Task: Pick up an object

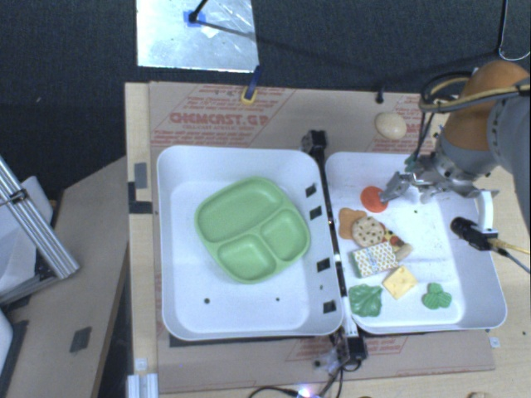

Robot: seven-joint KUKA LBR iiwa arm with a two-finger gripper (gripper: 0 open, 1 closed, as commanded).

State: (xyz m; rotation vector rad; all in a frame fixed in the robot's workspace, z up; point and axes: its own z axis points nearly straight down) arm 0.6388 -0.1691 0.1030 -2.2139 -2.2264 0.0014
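**Over the right bin, nothing lifted yet**

Over the right bin (498,309), the gripper (397,186) hung low near the far left corner, its tip just beside a small red disc (372,196) that lay flat on the bin floor. Whether the fingers were apart or together could not be told; the wrist and its cables covered them from this slant. Nothing showed between them, so by my reading the pick had not been made and the approach, closing and lift were all left to do.

Other candidates lay nearer the front: a round cookie (367,231), a patterned block (375,259), a yellow wedge (400,283), and two green leafy pieces (366,300) and (436,296). A green divided plate (251,229) sat alone in the left bin (178,305). A pale egg-shaped thing (391,125) rested on the tabletop (224,118) behind the bins.

Contact between the gripper tip and the red disc was too small to judge, and the arm's upper part was cut off at the edge.
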